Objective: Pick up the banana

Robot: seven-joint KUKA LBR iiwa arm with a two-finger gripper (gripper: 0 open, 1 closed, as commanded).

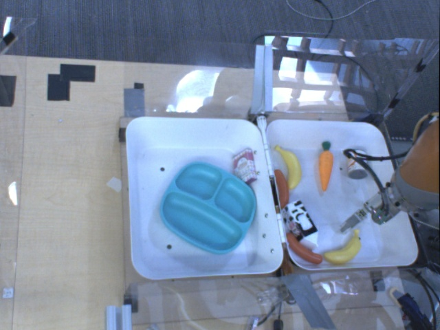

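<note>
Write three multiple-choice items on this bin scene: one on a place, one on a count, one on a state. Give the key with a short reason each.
1. Where does the blue divided plate lie?
A. in the left bin
B. in the right bin
C. on the bench outside both bins

2. How many bananas are in the right bin?
A. one
B. two
C. four

3. How does the gripper stand to the lower banana?
A. it holds the banana lifted above the bin
B. it is low in the bin just above that banana, which lies on the floor
C. it is over the left bin

Key: 1 A, the plate fills the middle of the left bin. 2 B, the upper banana lies near the divider beside the carrot, the other near the bin's front edge. 3 B, the lower banana rests on the bin floor with nothing clamped around it.
</note>
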